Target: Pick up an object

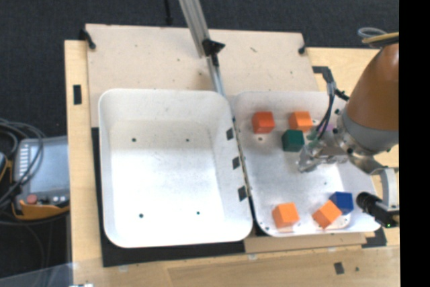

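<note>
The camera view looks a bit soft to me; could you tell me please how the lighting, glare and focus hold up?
Camera view: even, diffuse light with faint shadows beside the blocks; the left bin is bright, nearly washed out on its floor; the whole frame is slightly soft, and the claw near the green block is blurred, its fingers unreadable.

— Is it bright?
— Yes, soft and even. The two shallow white bins [168,168] glow a bit.
— Any shadows?
— Only faint ones. Everything looks a little blurry and grainy.
</note>
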Motion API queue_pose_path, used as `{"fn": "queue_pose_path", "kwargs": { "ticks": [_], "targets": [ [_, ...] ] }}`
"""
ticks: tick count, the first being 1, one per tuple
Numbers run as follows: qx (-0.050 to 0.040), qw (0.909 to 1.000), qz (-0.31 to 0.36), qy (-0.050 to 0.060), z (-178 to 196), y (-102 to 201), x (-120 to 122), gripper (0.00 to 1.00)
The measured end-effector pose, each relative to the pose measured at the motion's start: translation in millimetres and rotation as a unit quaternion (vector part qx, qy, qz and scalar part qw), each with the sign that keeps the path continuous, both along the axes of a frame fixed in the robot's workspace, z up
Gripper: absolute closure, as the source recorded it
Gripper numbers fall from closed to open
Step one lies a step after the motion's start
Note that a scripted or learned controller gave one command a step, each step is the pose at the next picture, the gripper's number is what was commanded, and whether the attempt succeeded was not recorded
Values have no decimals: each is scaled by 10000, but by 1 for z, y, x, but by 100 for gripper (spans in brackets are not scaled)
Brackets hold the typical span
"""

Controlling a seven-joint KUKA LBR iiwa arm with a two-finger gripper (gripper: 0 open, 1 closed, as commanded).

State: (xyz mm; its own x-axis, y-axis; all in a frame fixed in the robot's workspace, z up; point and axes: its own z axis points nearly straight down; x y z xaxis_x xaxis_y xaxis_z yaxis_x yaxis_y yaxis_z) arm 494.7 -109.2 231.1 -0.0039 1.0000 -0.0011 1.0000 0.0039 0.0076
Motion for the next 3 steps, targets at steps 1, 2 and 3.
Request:
{"fn": "queue_pose_path", "kwargs": {
  "ticks": [1,2,3],
  "targets": [
    [12,10000,25,25,11,49,20,100],
    [8,10000,20,34,3,97,42,100],
    [15,10000,27,31,12,154,54,100]
  ]
}}
